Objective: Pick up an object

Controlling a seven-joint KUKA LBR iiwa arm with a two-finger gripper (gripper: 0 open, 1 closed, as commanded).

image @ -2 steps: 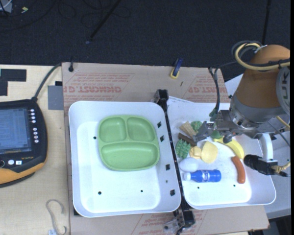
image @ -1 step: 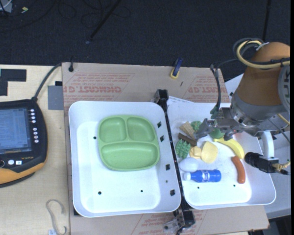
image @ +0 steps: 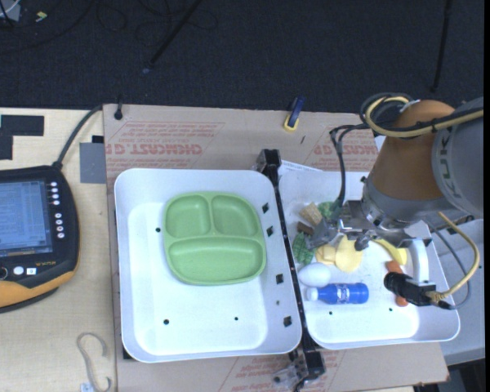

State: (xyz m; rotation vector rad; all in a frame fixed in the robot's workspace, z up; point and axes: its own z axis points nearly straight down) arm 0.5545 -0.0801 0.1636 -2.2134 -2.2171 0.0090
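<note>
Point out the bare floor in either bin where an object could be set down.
Left bin: bare floor below and left of the green divided plate. Right bin: a strip below the blue bottle; crowded above it, under the gripper.

Dark floor [image: 229, 39] strewn with cables [image: 171, 31] lies beyond a pale wooden bench [image: 57, 125] — evenly lit.

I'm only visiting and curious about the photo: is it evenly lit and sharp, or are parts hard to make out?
In the camera view the white bins are brightly lit and the green plate is crisp; the background above the bench is dark; the gripper sits in the arm's shadow amid clutter, slightly soft.
</note>
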